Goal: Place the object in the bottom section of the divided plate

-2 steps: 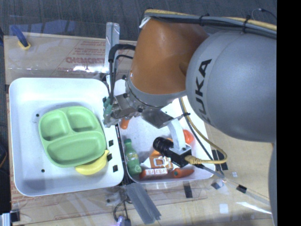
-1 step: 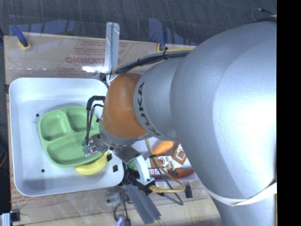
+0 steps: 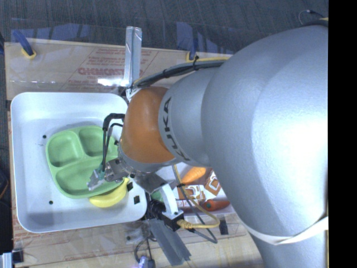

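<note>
Banana [image 3: 111, 197], yellow and curved, is lying at the lower right rim of the green divided plate [image 3: 66, 149], partly over the plate's edge and partly on the white floor of the left bin [image 3: 28, 149]. Starting at the far left, that bin is sitting on the bench with the plate resting inside it, three compartments showing: one on the left, one at upper right, one along the bottom. Moving right, the gripper [image 3: 100, 178] is hanging over the plate's lower right portion, its metal tip sitting just above the banana and looking as if it is touching the fruit's upper edge. Whether the tool is clenched, released or grasping the banana, I cannot tell, since the tip is small and crowded against the fruit. A black cable [image 3: 107, 135] is looping down from the wrist to that tip. Above it, the orange band [image 3: 146, 128] is bulging over the bin's right side, and the big grey arm [image 3: 262, 133] is taking up the right of the view. Peeking out beneath the arm, an orange carrot-like piece [image 3: 192, 175] and a printed card [image 3: 209, 190] are lying in the right-hand area, with a yellow cable [image 3: 201, 225] curling below them
</note>
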Available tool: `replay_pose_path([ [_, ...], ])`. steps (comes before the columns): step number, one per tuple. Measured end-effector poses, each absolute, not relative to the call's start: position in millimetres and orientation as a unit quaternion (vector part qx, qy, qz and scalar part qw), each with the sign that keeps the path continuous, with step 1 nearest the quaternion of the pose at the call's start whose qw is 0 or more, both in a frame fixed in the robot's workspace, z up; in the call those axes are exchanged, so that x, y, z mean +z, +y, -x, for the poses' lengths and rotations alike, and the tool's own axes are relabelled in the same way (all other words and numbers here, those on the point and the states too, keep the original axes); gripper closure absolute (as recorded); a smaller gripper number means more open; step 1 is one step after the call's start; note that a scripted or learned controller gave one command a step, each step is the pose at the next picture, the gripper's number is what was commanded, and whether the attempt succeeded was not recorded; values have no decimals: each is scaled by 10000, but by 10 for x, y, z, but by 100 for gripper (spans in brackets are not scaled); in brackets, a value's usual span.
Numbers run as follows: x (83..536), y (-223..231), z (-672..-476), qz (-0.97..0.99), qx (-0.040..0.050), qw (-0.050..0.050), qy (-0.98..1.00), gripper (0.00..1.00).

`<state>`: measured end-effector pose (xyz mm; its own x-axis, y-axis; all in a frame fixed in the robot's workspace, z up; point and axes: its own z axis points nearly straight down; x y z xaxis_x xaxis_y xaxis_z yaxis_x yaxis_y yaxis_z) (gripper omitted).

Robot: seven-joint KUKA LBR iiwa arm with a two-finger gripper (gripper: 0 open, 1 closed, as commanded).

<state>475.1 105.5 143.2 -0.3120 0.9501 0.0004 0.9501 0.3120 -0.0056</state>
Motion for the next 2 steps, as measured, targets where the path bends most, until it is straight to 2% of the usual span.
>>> replay_pose_path([
  [1, 2917, 1203, -4925, 6247, 7, 6, -7809, 0],
  [2, 3008, 1219, -4923, 6207, 27, 18, -7840, 100],
])
